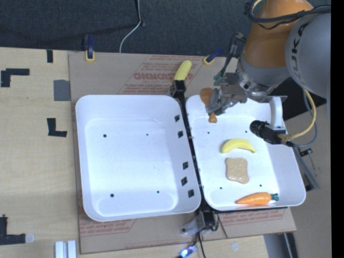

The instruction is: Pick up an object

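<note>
My gripper hangs over the far left corner of the right bin. An elongated orange-brown object sits between its fingers: one end shows above them near the bin's rim, and a small brown tip pokes out below. The gripper is shut on it. Farther toward the front of this bin lie a yellow banana, a tan slice of bread and an orange carrot along the front wall, all apart from the gripper.
The left bin stands next to the right one, joined by a black divider strip. A yellow-handled clamp sits at the far end of the divider. A black cylinder on the arm overhangs the right bin.
</note>
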### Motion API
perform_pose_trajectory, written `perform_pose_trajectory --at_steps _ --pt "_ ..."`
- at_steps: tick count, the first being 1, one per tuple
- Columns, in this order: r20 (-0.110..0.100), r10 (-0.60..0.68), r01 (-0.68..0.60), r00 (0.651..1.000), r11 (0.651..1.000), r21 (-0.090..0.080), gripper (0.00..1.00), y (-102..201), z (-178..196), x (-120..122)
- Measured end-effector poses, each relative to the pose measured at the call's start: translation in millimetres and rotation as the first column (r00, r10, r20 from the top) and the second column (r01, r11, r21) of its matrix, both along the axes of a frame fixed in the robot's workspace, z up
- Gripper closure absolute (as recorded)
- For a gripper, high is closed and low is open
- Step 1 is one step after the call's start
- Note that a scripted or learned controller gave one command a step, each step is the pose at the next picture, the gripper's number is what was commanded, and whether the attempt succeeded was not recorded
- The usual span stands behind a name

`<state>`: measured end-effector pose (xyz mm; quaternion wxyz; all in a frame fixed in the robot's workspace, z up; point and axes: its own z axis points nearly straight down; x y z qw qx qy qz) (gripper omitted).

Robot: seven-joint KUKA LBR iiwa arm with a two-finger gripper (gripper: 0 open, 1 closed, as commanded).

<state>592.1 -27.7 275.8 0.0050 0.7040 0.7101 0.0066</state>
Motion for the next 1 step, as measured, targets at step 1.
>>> perform_pose_trajectory --at_steps 1 --pt "-0.011 0.000 0.000 1.000 1.000 -0.001 1.00 54.7 42.2 30.3"
